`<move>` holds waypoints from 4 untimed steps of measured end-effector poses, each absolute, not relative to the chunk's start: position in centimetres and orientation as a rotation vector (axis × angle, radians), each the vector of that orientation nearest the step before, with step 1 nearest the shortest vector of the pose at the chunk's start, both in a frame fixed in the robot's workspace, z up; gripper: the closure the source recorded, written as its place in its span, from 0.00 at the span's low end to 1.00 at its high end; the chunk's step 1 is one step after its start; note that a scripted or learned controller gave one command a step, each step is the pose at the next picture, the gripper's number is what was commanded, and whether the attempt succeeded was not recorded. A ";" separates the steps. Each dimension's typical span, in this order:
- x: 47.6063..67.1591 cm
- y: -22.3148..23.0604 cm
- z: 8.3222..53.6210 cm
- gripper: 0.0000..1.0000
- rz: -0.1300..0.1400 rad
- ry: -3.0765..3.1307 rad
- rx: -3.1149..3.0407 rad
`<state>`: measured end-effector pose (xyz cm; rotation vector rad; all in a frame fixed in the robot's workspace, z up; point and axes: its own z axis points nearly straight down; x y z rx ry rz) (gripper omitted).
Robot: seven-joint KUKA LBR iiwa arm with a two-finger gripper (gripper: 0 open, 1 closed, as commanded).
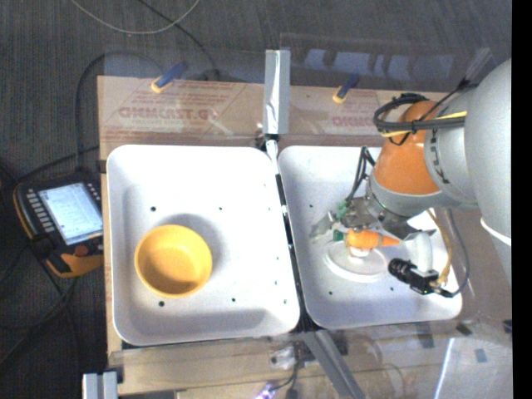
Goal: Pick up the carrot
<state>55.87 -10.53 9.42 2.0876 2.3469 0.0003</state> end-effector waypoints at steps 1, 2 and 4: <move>53.7 -16.8 10.6 0.00 -0.004 2.444 1.973; 52.7 -22.2 13.1 0.00 0.002 2.632 1.704; 48.6 -22.1 23.2 0.00 0.003 2.835 1.348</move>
